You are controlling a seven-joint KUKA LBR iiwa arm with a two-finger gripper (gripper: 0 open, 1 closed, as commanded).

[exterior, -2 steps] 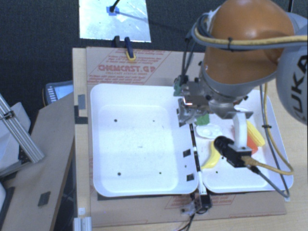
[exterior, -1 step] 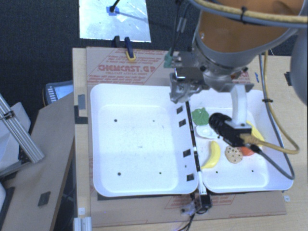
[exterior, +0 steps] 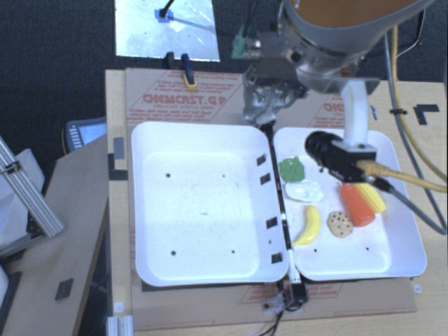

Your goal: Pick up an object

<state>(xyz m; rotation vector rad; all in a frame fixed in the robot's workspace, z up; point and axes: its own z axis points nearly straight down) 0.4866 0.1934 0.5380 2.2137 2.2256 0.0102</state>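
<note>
The right bin (exterior: pixel 402 247) holds several small objects. A green leafy piece (exterior: pixel 292 168) lies near the divider, with a white piece (exterior: pixel 304 191) just in front of it. In front of those lie a yellow banana (exterior: pixel 309 225) and a round spotted cookie (exterior: pixel 339 223). An orange piece (exterior: pixel 357 205) and a yellow piece (exterior: pixel 372 197) lie side by side further right. My gripper (exterior: pixel 263 114) hangs over the back end of the divider between the bins, behind the green piece, and nothing shows in it.
The left bin (exterior: pixel 150 208) is bare white. A black cylinder on a white bracket (exterior: pixel 334 154), with a yellow cable, overhangs the right bin's back. Cardboard (exterior: pixel 182 100) lies under both bins. A shiny sheet (exterior: pixel 164 19) lies beyond the bench.
</note>
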